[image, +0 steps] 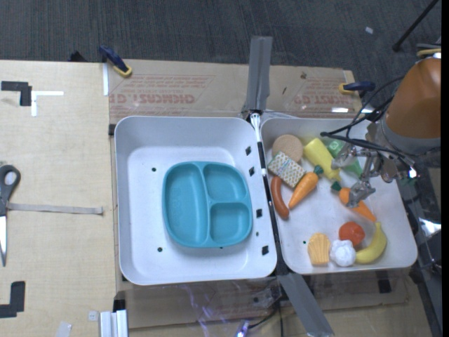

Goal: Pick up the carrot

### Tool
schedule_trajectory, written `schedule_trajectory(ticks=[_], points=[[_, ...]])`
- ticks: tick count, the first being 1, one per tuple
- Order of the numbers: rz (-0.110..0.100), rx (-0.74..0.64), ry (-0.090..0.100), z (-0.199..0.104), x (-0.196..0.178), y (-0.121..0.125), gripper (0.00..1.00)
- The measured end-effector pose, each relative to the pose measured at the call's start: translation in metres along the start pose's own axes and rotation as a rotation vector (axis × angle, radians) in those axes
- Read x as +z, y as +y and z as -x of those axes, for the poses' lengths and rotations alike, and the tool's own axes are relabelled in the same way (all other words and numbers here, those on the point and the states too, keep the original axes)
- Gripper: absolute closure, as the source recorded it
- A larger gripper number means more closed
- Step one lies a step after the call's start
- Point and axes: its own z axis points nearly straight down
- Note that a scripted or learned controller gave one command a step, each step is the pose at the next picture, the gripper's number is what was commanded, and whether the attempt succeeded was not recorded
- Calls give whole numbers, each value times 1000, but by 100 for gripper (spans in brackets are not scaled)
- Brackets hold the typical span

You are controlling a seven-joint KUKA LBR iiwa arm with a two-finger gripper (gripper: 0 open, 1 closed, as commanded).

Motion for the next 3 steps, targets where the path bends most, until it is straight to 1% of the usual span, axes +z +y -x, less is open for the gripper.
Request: schedule_trajectory(ticks=[1,2,3], points=[[5,255,15,-24,22,-30,0],[5,353,17,-81,21,55,0],[3,350,9,-78,10,55,100]])
